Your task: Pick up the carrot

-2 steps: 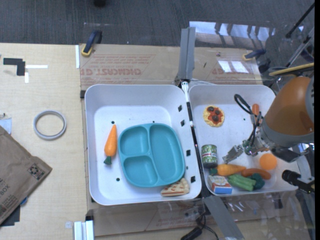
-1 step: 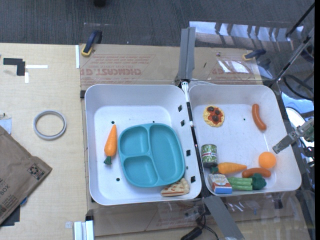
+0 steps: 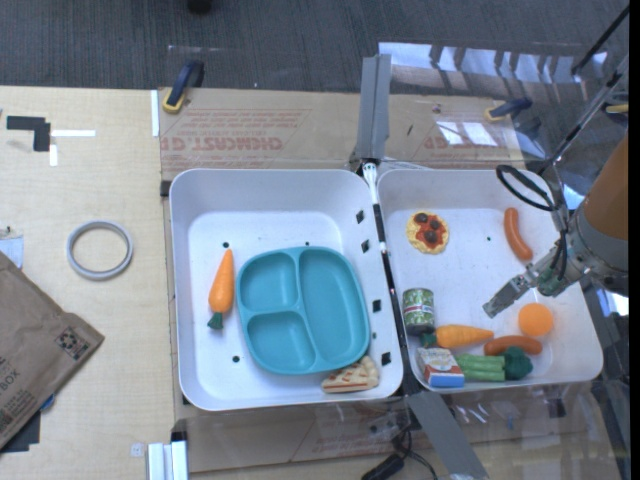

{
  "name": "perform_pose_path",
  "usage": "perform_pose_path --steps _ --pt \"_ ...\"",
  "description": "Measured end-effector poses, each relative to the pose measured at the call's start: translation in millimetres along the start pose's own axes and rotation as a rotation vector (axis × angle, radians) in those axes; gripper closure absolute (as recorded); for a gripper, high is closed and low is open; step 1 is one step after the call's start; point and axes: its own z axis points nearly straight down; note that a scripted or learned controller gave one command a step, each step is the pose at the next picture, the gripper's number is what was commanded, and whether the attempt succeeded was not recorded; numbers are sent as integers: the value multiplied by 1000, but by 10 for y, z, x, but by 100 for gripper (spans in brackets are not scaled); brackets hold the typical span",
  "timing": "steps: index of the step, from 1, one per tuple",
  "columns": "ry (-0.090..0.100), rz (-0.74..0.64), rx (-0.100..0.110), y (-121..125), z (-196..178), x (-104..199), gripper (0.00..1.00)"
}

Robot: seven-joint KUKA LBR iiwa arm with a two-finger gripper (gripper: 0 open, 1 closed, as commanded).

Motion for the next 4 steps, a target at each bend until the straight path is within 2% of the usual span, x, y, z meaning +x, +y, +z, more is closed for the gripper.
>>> perform_pose_path --steps 1,2,3,4 --pt "-11 -206 -4 442 839 258 0" --pt "-4 -315 -5 108 1006 336 0" --pt "-4 -311 -5 112 923 334 100" --pt "-2 -457 -2 -85 1024 8 100"
